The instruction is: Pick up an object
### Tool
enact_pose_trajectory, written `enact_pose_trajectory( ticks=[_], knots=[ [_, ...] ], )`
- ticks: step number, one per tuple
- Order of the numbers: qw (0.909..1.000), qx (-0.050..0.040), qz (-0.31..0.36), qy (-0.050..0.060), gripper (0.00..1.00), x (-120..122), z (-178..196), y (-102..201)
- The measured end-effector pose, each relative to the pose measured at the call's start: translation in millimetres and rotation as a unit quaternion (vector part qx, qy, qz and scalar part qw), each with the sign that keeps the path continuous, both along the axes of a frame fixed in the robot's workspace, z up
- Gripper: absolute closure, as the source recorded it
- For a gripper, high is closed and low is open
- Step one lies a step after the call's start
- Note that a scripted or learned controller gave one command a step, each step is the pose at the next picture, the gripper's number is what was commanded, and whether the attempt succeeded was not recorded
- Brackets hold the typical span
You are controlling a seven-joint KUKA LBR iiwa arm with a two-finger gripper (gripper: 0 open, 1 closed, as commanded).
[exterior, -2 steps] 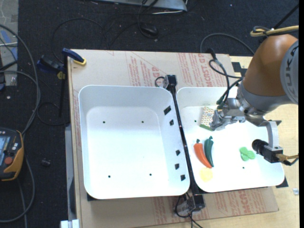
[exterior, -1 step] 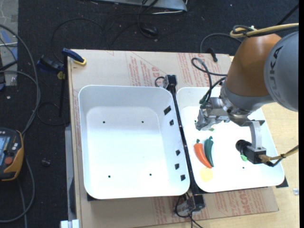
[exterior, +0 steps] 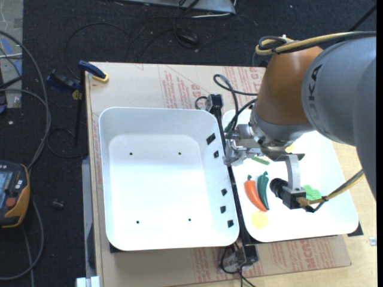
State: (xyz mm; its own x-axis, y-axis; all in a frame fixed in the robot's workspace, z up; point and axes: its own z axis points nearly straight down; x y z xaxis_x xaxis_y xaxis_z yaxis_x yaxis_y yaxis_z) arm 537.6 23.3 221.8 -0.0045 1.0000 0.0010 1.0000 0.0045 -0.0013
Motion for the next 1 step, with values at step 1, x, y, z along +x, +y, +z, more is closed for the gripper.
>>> enact_pose_trajectory(
  ticks=[1],
  knots=[
    [1.0000, 0.0000, 0.000, -0.001, 1.00, 11.8, 7.7, 51.8]
  ],
)
